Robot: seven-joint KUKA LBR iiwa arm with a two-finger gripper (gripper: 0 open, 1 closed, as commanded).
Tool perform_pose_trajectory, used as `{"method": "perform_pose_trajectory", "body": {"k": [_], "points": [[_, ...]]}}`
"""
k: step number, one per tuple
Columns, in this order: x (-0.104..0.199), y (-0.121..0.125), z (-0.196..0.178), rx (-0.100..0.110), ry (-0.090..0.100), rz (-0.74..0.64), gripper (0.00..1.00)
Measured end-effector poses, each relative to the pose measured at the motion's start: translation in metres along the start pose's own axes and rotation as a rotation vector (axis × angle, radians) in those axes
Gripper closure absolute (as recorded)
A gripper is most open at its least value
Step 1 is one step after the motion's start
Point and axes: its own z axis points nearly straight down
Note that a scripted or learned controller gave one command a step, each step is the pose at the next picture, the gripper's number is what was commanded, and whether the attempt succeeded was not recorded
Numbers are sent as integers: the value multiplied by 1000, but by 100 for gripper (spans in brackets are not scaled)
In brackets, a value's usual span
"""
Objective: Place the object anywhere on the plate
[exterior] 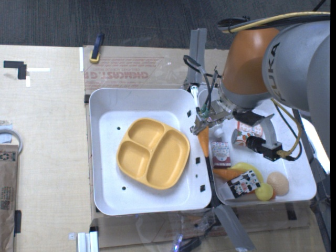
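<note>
The arm (283, 62) reaches in from the right, and its gripper (202, 124) hangs over the inner edge of the right bin (302, 190), close to the wall it shares with the left bin (100, 156). Whether the gripper is clenched or released cannot be told, as cables and the wrist crowd it.

The yellow plate (153, 153), with three compartments, lies bare in the middle of the left bin, tilted a little to the frame. It sits down and to the left of the gripper, well apart from it across the shared wall.

The objects lie in the right bin. An orange carrot (203, 143) lies lengthwise along the bin's left wall, its upper end just below the gripper; contact cannot be made out. Just right of it stands a small red-and-white packet (221, 154). Below that come a yellow banana (247, 168), a black-and-white box (243, 184) lying across it, and a tan egg (278, 183) near the bin's right side. A white-and-red cup (242, 133) lies under the arm, partly hidden.

Both bins rest on the surface (42, 140).
</note>
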Motion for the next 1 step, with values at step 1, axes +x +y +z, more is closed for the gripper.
{"method": "perform_pose_trajectory", "body": {"k": [1], "points": [[45,40,-18,-4,-1,-32,100]]}}
